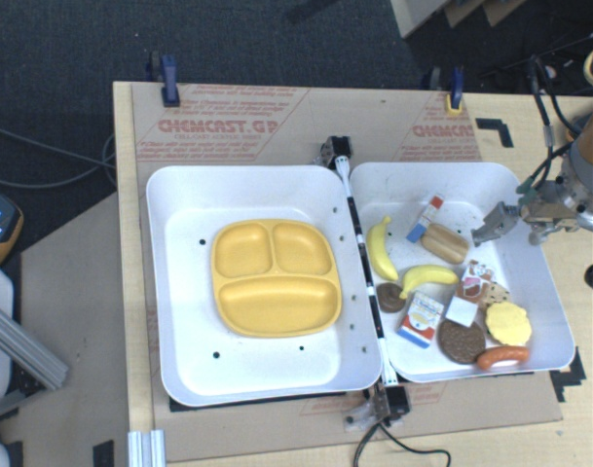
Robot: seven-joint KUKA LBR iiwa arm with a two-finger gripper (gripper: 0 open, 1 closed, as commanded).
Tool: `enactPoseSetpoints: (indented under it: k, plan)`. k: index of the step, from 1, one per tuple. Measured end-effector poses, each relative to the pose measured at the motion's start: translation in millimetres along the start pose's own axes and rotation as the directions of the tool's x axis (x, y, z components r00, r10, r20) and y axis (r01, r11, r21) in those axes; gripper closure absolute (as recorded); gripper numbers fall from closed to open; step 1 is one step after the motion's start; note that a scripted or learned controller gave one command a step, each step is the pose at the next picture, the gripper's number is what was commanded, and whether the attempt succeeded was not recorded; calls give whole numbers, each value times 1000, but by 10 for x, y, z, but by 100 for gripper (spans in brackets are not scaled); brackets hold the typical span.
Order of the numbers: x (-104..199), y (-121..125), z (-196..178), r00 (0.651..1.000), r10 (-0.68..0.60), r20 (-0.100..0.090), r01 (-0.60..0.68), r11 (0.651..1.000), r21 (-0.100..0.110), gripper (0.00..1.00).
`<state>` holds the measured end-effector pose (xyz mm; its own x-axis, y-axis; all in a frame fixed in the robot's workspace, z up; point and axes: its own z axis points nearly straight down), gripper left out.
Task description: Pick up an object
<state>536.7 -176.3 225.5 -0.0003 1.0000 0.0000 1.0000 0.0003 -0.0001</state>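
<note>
The right bin (530,266) holds several toy foods: two yellow bananas (379,251) (427,277), a tan bread roll (444,245), a small white bottle (425,219), a juice carton (423,317), a brown cookie (462,341), a yellow round piece (507,323) and an orange sausage (500,358). My gripper (516,229) hangs over the bin's upper right part, to the right of the bread roll. It is open and nothing sits between its fingers.
A yellow divided plate (277,278) lies in the left bin (179,261). A black divider (359,251) runs between the bins. Cables (549,95) hang near the arm at the right.
</note>
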Motion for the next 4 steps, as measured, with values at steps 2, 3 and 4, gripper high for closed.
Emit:
enactPoseSetpoints:
  k: [2, 3, 4]
  plan:
    - [710, -219, 1417, 1000, -3, -2, 3, 1000, 2, 0]
    - [751, -486, 1410, 1000, 1, -2, -1, 1000, 3, 0]
    - [35, 133, 1123, 1000, 3, 7, -3, 1000, -9, 0]
